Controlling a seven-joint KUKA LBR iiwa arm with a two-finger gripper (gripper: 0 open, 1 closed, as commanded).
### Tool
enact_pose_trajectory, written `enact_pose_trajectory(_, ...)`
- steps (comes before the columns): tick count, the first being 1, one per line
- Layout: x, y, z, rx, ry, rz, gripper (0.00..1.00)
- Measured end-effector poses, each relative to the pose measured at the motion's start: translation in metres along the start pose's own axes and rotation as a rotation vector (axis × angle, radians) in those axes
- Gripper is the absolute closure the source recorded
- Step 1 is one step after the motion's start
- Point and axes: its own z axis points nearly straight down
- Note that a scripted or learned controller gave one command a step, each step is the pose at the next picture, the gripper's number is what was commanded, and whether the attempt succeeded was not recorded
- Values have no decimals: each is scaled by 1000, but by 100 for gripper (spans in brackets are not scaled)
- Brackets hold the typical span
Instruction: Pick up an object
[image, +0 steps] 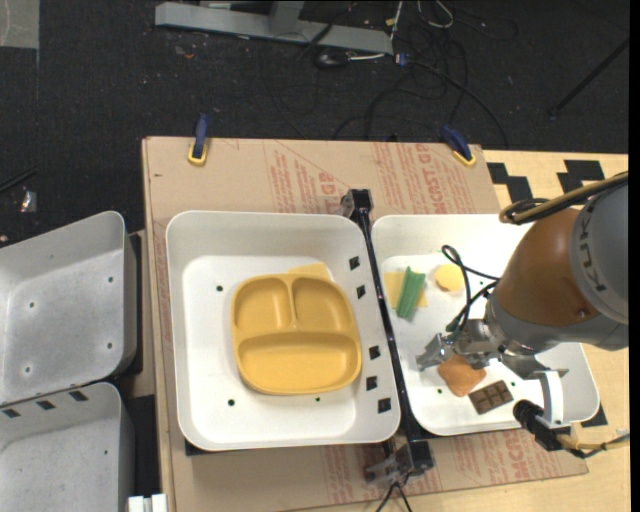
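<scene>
Brown square item (491, 399), right bin (585, 405), front; orange-brown piece (460, 378) touching it, directly under gripper (462, 350). Jaw state: cannot tell. Green block (409, 293) and yellow pieces (447, 278) behind. Yellow tray (296, 333), left bin (190, 330). Advice: centre over one item before closing.

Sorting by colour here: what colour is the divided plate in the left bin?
Yellow-orange divided plate, seen in the camera view.
</scene>
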Motion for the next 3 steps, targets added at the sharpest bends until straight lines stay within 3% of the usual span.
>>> enact_pose_trajectory(1,-1,2,-12,-5,-2,2,100)
enact_pose_trajectory(3,-15,0,-104,-4,-1,-2,100)
